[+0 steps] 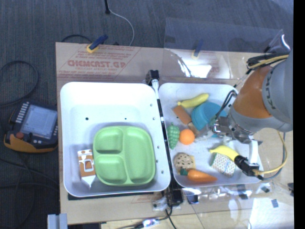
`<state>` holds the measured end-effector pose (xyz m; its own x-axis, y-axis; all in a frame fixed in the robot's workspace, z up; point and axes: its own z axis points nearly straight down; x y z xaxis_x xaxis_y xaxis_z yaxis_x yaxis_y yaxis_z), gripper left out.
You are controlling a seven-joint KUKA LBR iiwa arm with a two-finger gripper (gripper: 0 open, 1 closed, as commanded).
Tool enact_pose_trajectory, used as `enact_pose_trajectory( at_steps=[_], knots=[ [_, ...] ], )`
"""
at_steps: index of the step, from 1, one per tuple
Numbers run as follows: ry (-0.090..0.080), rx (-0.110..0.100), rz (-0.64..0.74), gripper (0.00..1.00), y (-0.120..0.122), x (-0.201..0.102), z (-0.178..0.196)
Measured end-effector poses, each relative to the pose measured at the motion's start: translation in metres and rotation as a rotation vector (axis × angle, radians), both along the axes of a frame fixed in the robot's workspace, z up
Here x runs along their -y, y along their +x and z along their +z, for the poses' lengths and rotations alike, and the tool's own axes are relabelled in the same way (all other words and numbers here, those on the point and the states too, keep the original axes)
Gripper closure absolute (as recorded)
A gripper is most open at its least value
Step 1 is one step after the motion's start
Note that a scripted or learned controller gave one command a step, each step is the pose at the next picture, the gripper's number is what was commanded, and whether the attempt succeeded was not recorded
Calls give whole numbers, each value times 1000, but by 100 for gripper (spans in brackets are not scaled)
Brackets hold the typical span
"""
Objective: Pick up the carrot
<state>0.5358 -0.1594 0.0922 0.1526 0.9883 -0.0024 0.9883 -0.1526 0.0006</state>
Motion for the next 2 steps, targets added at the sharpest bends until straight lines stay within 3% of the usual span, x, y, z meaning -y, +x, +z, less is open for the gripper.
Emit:
enact_pose_trajectory(
  at_steps=[1,2],
  knots=[
    [-7,14,-138,0,19,-58,-2],
    [0,18,-195,0,-45,-54,-2]
  ],
)
